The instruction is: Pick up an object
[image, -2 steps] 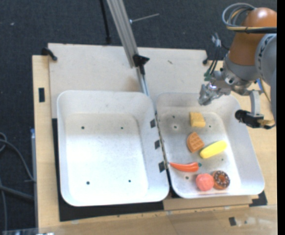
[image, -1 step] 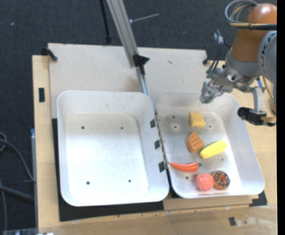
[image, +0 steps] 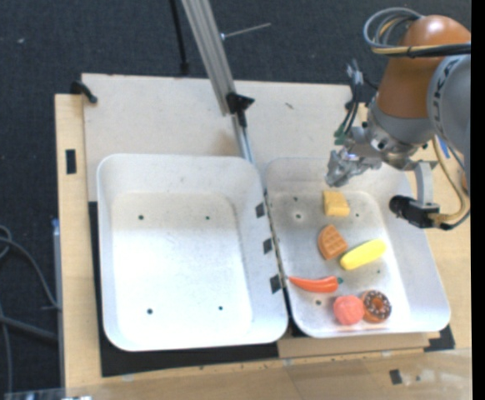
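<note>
Tan bench [image: 159, 115], black carpet around it; bottom edge cut off by the frame.
Left bin [image: 184, 248]: white, speckled, a few dark dots on the floor.
Right bin [image: 409, 273]: touching the left one along the middle seam, holds all six objects.
Arm [image: 413, 73]: comes in top right, orange band and grey links, partly cut off at the right. Its wrist hides the right bin's far corner.
Pole [image: 209, 48]: aluminium extrusion, slants from the top edge down to the seam between the bins; upper end out of frame.
Cables [image: 1, 257]: on the carpet, left, cut off at the edge.
Gripper [image: 340, 173]: over the far end of the right bin, just above the block. Seen from above and blurred, so can't tell how wide it's set. Nothing seen held.
Objects, all in the right bin:
- yellow piece [image: 363, 254], oblong, banana or corn, can't tell which
- carrot [image: 313, 283], orange-red, near the seam
- waffle [image: 332, 242], touching the yellow piece
- pink ball [image: 348, 310], fruit type unclear
- donut [image: 377, 306], dark icing, touching the ball
- block [image: 336, 203], pale yellow, apart from the rest

Black clips [image: 269, 245] on the seam: too small to read any marking.
</note>
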{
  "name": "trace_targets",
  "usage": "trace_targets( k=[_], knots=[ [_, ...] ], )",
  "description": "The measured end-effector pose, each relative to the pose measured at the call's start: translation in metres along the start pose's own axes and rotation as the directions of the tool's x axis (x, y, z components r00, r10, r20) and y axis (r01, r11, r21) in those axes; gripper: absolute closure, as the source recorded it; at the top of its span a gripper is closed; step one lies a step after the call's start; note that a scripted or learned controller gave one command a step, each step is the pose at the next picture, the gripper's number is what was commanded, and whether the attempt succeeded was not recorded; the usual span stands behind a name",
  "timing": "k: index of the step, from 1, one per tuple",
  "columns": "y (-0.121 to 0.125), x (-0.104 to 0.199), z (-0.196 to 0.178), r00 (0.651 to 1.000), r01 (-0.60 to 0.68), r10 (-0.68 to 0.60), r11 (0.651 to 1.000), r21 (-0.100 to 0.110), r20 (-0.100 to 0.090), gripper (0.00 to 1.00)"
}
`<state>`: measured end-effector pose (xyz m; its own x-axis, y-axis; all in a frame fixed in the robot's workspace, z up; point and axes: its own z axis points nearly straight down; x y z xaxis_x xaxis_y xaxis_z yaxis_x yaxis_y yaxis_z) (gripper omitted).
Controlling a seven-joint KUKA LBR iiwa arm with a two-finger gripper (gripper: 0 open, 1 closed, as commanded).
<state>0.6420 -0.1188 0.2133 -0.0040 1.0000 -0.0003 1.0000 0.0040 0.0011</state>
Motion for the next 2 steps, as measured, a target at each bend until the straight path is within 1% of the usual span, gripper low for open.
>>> trace_targets(
  k=[2],
  knots=[
    [-0.051,0.096,-0.002,1.0,0.002,-0.002,1.0,0.001,-0.002,1.0]
  ],
)
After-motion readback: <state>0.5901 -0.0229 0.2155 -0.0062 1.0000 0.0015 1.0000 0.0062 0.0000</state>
